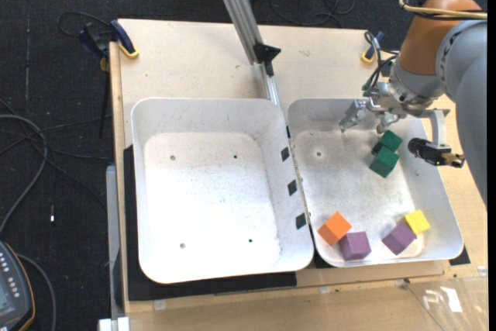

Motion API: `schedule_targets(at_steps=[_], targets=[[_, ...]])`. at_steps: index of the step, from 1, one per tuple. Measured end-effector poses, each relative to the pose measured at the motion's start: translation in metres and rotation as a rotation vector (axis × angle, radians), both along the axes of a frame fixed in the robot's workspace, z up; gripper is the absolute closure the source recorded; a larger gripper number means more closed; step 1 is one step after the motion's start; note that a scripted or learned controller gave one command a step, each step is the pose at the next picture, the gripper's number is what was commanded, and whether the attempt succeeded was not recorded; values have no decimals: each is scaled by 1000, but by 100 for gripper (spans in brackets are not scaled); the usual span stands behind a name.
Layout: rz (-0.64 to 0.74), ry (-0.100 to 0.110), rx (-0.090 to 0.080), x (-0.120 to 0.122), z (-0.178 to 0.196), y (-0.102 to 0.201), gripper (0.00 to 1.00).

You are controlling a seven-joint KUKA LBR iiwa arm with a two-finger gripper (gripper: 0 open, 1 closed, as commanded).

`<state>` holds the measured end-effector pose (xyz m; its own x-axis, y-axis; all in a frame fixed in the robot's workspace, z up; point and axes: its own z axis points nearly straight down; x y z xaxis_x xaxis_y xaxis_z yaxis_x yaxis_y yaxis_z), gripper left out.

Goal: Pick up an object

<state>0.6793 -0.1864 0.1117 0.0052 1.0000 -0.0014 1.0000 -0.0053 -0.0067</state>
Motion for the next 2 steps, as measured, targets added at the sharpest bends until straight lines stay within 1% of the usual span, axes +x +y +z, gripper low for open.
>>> schedule_targets(at_steps=[1,2], targets=[[1,-5,1,-55,-1,-34,0],[5,-6,1,-93,-17,-19,0]])
